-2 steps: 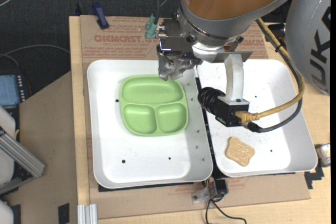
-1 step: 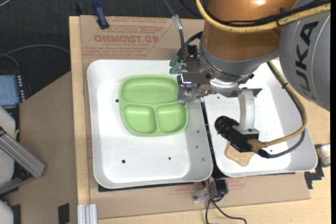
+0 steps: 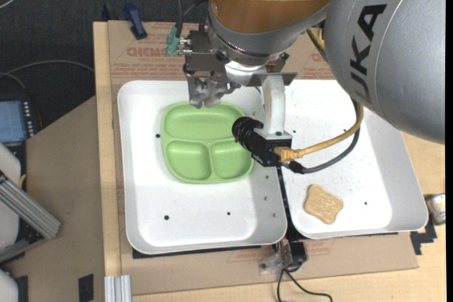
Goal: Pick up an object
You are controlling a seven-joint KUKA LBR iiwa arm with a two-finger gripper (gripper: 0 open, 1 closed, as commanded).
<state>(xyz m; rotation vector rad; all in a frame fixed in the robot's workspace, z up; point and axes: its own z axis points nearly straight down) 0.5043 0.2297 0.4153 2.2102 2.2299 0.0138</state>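
Two white bins sit side by side on my bench (image 3: 106,152). At the left bin's (image 3: 141,208) centre lies the green divided plate (image 3: 202,145), my gripper (image 3: 205,92) at its twelve o'clock rim, jaws together I think. A tan cookie (image 3: 323,204) lies at four. I'd straddle the rim squarely before closing.
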